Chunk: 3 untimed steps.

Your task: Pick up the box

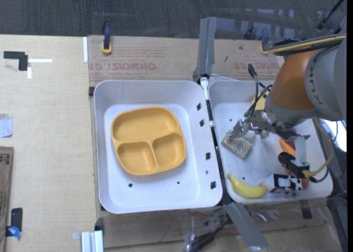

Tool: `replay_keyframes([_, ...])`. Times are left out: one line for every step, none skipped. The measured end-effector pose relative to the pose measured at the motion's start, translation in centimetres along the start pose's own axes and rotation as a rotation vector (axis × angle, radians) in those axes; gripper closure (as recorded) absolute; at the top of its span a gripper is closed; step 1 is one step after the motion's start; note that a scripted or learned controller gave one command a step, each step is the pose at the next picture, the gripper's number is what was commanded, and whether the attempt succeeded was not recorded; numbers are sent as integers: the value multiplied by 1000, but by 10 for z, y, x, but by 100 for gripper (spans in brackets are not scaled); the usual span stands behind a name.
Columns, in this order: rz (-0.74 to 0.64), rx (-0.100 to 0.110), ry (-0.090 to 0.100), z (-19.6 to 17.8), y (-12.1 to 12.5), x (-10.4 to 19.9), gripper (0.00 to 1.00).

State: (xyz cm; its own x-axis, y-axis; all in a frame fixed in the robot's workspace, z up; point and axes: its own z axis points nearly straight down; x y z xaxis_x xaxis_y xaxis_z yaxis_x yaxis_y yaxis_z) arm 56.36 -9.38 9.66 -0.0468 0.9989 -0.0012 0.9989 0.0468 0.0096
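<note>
The box [237, 146] is small with a speckled beige pattern and lies tilted on the floor of the right bin [220, 102], left of centre. My gripper [241, 130] hangs from the grey arm with the orange band [292, 82] and sits directly over the box's upper edge, touching or almost touching it. The arm's bulk hides the bin floor to the right of the box.
A yellow banana [246, 188] lies near the right bin's front edge. An orange item [287, 147] and small black-and-white objects [289, 180] sit at the right. The left bin [105, 135] holds a yellow divided plate [148, 139]. A divider [208, 118] separates the bins.
</note>
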Motion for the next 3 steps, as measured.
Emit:
replay_keyframes([2, 0, 2, -10, 1, 0, 100])
replay_keyframes([-129, -1, -1, -2, -12, -42, 100])
replay_keyframes([-127, 0, -3, -1, -13, -44, 0])
